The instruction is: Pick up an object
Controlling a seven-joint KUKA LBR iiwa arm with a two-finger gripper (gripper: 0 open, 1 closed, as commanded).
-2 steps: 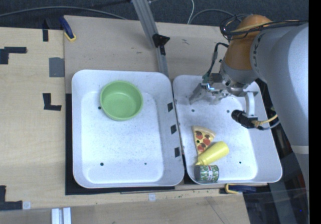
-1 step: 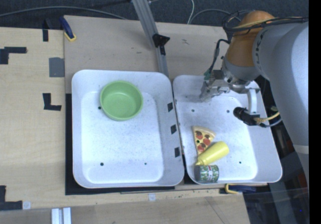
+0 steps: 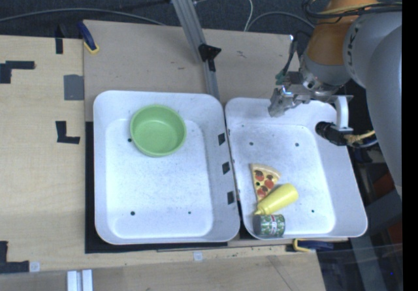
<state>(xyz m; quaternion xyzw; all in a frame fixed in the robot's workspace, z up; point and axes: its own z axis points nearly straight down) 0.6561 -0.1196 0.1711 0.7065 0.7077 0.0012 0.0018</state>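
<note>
The arm (image 3: 366,42) enters from the right and ends over the far edge of the right bin (image 3: 339,172). The tool (image 3: 279,106) hangs above the far-left corner of that bin, near its rim. Nothing is visible between the fingers. Whether the tool is spread or closed cannot be told at this resolution.

Right bin contents, all grouped at the near-left part of the floor:
- A pizza slice (image 3: 264,181), flat, with its point toward the near side.
- A yellow bottle (image 3: 278,199), lying on its side, just beside the pizza slice on its near-right edge; contact between the two cannot be confirmed.
- A green can (image 3: 270,225), at the near rim, directly on the near side of the yellow bottle and touching or nearly touching it.

All three items lie well apart from the tool.

Left bin (image 3: 111,172) contents:
- A green bowl (image 3: 157,130), upright, in the far part of the bin, left of centre.

The two bins sit side by side on the bench (image 3: 144,55), rims touching along the middle. A grey pole (image 3: 186,9) rises at a slant from the bench just beyond the joint between the bins.
</note>
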